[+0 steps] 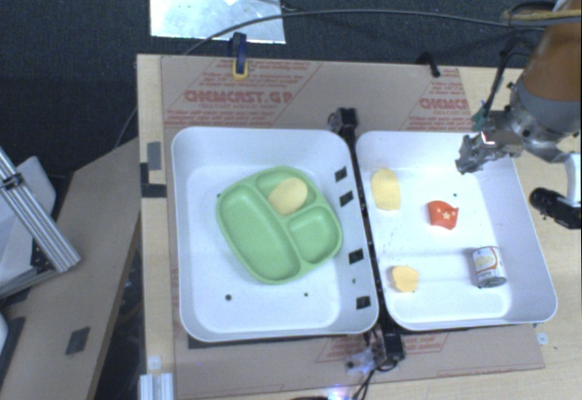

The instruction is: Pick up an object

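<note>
Grey arm: it reached in from the right, orange band above the wrist, and carried the gripper (475, 155) over the far right part of the right bin (536, 271)
Gripper state: too small and dark to read; whether it was wide or narrow, I could not tell, and nothing showed beneath it
Red object (443, 215): the closest candidate, lying on the bin floor near the tool, nearer the camera and slightly left of it
Yellow block (386, 190): well to the tool's left, close to the wall between the bins
Small can (488, 266): on its side, farther toward the camera than the red object, almost straight out from the tool
Yellow lump (405, 278): farthest of the four, left and toward the camera
Left bin (195, 207): far left of the tool, holding a green divided tray (273, 225) with a yellow piece (289, 195) in one compartment
Step in hand: judged as approach, nothing picked yet
Next move: likely centre over one object, the red one being handiest, then descend
</note>
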You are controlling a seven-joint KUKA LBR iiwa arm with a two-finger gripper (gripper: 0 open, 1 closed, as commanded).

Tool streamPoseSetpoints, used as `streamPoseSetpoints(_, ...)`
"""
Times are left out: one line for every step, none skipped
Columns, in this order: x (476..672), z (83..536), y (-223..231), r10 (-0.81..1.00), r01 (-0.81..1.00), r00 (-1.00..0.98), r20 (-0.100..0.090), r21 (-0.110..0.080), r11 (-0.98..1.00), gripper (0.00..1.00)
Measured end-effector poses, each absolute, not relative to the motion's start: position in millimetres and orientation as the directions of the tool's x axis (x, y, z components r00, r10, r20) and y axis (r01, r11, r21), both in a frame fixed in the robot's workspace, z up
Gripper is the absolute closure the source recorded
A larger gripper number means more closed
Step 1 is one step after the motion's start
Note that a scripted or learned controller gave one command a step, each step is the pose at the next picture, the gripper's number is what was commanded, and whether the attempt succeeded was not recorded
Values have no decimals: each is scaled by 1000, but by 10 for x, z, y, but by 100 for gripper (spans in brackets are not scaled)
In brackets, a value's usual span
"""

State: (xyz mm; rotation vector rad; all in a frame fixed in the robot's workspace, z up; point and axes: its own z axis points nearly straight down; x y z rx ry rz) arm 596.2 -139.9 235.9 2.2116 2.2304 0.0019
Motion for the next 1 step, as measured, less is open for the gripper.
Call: streamPoseSetpoints(6079,2405,-787,1000,1000,-10,1,2,10,100)
